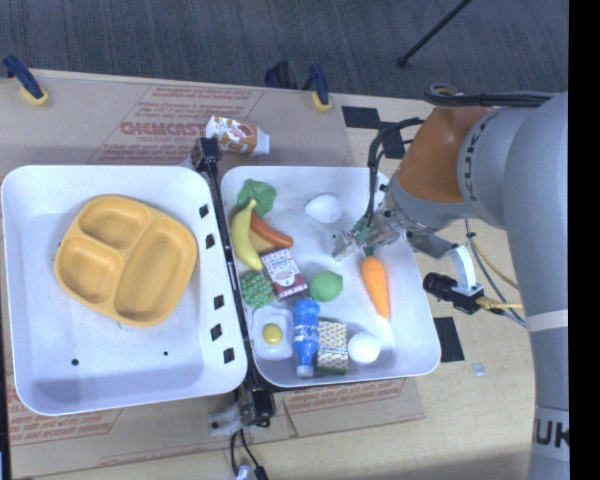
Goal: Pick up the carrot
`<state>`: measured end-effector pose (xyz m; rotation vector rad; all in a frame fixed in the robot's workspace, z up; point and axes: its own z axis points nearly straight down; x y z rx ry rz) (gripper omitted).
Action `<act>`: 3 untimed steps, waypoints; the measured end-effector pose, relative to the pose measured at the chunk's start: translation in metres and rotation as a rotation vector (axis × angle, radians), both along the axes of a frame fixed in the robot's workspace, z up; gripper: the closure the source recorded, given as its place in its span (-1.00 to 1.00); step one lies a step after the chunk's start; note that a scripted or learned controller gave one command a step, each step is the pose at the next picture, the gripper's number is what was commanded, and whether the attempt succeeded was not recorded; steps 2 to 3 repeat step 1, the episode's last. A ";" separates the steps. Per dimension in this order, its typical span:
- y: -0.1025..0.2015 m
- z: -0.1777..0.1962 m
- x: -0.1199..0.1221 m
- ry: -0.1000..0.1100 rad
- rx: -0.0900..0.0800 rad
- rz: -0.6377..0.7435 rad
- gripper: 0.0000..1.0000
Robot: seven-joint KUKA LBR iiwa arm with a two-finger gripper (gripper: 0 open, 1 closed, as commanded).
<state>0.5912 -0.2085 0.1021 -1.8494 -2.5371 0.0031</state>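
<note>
Pincer (358,238) low inside right bin (412,323), poised just beyond carrot's green-topped end; finger spread too blurred to judge, cannot tell. Carrot (376,286) lies flat on bin floor just below pincer, free of it, tapering away. Green ball (326,286) close on carrot's far side from arm; white egg (323,208) just above-left of pincer. Risks: descent lands on stalk end, not body, so tapered carrot slips or rolls; fingers could nudge ball or scrape bin floor, closing on nothing.
</note>
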 end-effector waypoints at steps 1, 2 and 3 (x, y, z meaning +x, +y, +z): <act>0.014 0.099 -0.059 -0.001 -0.001 -0.223 1.00; 0.014 0.099 -0.059 -0.001 -0.001 -0.223 1.00; 0.014 0.099 -0.059 -0.001 -0.001 -0.223 1.00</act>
